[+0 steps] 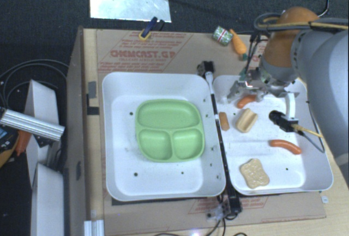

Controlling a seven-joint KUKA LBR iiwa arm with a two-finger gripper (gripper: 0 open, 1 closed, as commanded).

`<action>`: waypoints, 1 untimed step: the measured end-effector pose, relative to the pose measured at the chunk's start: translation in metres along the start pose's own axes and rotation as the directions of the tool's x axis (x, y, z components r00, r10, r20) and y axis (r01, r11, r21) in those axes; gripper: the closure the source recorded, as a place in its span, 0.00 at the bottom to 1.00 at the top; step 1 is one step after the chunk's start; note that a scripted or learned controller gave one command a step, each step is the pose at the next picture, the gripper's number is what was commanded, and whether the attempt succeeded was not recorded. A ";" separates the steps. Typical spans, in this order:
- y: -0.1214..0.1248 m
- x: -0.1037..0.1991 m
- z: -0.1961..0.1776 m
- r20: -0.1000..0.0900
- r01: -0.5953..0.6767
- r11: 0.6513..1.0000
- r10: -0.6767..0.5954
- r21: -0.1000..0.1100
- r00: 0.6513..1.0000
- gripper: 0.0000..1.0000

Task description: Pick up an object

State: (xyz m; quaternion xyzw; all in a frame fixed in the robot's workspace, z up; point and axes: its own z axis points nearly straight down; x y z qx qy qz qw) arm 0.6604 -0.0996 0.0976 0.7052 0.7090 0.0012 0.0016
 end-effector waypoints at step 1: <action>0.001 0.000 -0.011 0.001 0.002 1.000 -0.002 -0.002 1.000 1.00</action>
